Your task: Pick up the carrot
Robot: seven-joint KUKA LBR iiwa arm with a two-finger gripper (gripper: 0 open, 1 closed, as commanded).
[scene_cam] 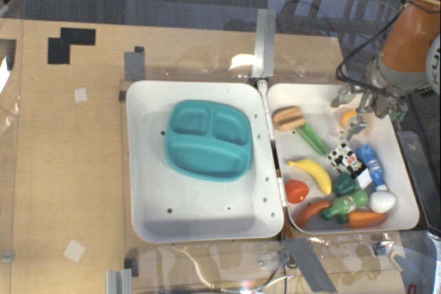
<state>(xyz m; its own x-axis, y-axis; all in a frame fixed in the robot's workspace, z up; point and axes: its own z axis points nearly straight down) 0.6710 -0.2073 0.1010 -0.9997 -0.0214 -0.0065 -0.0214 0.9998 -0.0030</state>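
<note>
The carrot lies at the right bin's front, well apart from the fingers, seemingly spread, holding nothing.

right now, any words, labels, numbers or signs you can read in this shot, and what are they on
None can be read.
Blue bottle: a white label patch, too small and blurred to make out.
Black-and-white carton: a cow-spot pattern, with no legible text.
Black squares on the bench: plain marks, not letters.

Two white bins, one teal tray, one carrot, one banana
</note>
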